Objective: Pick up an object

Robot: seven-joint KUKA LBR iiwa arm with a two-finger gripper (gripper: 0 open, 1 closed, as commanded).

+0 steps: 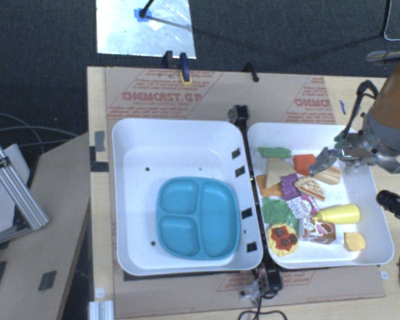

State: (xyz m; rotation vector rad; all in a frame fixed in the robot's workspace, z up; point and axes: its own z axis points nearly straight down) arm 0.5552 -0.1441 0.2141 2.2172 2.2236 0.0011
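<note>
Camera view: fingers [325, 159] just above bread slice [329, 175].

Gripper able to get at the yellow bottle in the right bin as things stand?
Probably yes. The yellow bottle lies on its side near the right bin's front, with nothing on top of it. The gripper hovers just behind it over the same bin. Neighbouring toy food crowds the bottle's left end, so a clean grasp may be tight.

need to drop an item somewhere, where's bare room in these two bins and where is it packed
Left bin: bare white floor all round the blue divided tray, widest along the far wall and left side. Right bin: crowded, toy food piled from the divider to the yellow bottle; the gripper hangs over it. A bare strip borders its right wall, plus a little along the far wall.
</note>
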